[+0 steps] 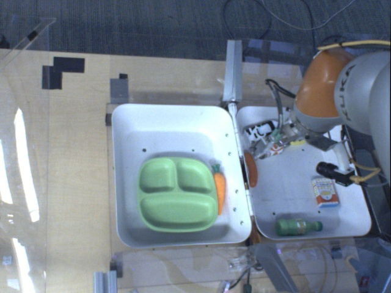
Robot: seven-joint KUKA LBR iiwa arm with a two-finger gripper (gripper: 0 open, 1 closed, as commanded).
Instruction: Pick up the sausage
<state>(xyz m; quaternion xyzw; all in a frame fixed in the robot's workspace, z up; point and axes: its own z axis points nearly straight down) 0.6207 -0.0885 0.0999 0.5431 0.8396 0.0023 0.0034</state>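
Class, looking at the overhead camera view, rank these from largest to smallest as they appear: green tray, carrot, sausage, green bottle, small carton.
1. Green tray
2. Green bottle and carrot: look about alike, unranked
3. Sausage
4. Small carton

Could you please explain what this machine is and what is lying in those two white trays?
One camera looks down at a slant on a bench. The grey arm with an orange band reaches in from the right; its gripper hangs over the right bin, above the sausage lying against that bin's left wall. Also there: a green bottle and a small carton. The left bin has a green divided plate with a carrot beside it. Nothing is visibly held.
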